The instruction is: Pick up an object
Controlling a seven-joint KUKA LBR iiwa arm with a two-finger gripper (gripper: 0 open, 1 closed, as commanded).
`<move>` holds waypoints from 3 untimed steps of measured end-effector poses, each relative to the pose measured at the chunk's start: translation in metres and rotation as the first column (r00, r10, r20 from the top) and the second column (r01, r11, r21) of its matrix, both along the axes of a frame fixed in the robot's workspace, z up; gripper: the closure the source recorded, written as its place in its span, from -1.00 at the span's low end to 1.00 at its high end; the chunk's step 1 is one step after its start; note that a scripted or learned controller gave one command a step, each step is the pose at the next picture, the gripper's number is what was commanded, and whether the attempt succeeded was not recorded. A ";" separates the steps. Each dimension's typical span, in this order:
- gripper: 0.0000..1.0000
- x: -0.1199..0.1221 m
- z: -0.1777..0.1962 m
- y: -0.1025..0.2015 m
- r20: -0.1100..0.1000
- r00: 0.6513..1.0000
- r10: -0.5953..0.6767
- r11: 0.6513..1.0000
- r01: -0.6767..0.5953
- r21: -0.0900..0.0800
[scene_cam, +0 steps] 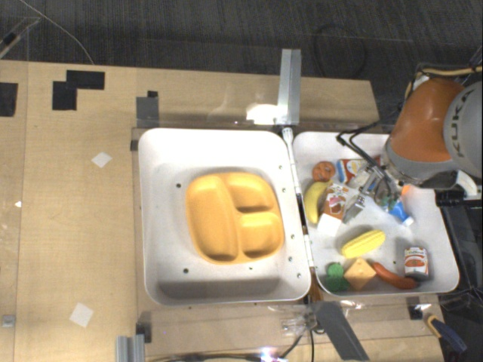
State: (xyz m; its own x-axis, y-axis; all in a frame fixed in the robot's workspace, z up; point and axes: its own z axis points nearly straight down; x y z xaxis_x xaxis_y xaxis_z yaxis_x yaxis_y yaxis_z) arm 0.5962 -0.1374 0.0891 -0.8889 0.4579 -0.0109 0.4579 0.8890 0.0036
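The right bin [445, 236] holds several small toy foods. A yellow banana [314, 200] lies by its left wall, with a red-brown round piece [324, 171] above it and a printed packet [336, 200] beside it. A yellow corn cob [363, 242] lies in the middle. An orange cheese wedge [361, 273], a green broccoli [335, 274], a red sausage [392, 275] and a small can [416, 261] line the front. My gripper [372, 185] reaches down among the packets in the bin's upper middle, just left of a blue tube [401, 214].
The left bin [162, 202] holds a yellow divided tray [234, 216]. A metal post [290, 89] stands behind the wall between the bins. The arm's orange band [426, 127] hangs over the right bin's far right corner.
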 end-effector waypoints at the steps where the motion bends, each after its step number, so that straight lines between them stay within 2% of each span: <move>1: -1.00 0.060 -0.001 -0.009 -0.003 0.973 -0.230 0.973 0.230 0.002; 2: 1.00 0.064 0.013 -0.008 0.009 0.975 -0.221 0.975 0.221 0.002; 3: -1.00 0.063 0.013 -0.007 0.005 0.975 -0.221 0.975 0.221 0.003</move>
State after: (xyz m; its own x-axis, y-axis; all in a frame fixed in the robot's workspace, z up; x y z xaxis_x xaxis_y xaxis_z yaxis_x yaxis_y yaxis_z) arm 0.6592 -0.1442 0.1017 -0.7658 0.6430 -0.0139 0.6429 0.7659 0.0081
